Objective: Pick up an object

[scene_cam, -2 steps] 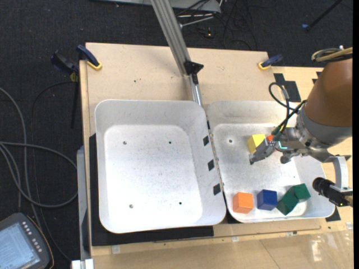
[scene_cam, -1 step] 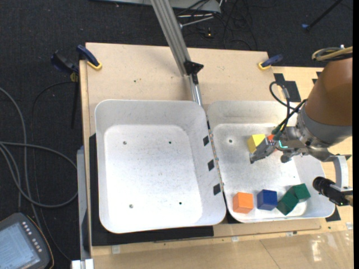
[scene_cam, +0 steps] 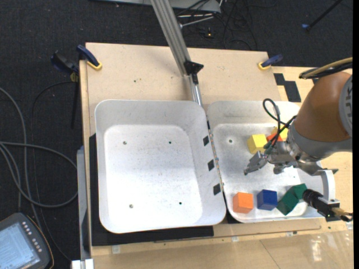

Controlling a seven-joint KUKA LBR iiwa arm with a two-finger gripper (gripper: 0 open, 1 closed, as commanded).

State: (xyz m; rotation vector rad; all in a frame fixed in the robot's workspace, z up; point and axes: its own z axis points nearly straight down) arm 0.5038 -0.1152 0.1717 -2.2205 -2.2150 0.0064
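In the right bin (scene_cam: pixel 224 116) lie a yellow block (scene_cam: pixel 257 143), an orange block (scene_cam: pixel 243 202), a blue block (scene_cam: pixel 267 199) and a green block (scene_cam: pixel 290 199). A small orange-red piece (scene_cam: pixel 273 136) peeks out beside the yellow block, partly under the arm. My gripper (scene_cam: pixel 256 164) hangs over the middle of the right bin, just below the yellow block and above the orange and blue ones. Nothing shows between its fingers.
The left bin (scene_cam: pixel 148 161) stands beside the right one. A slanted metal pole (scene_cam: pixel 174 35) runs down to the gap between the bins. Clamps (scene_cam: pixel 90 58) (scene_cam: pixel 269 62) hold the board's back corners. A black cable (scene_cam: pixel 272 114) loops above the wrist.
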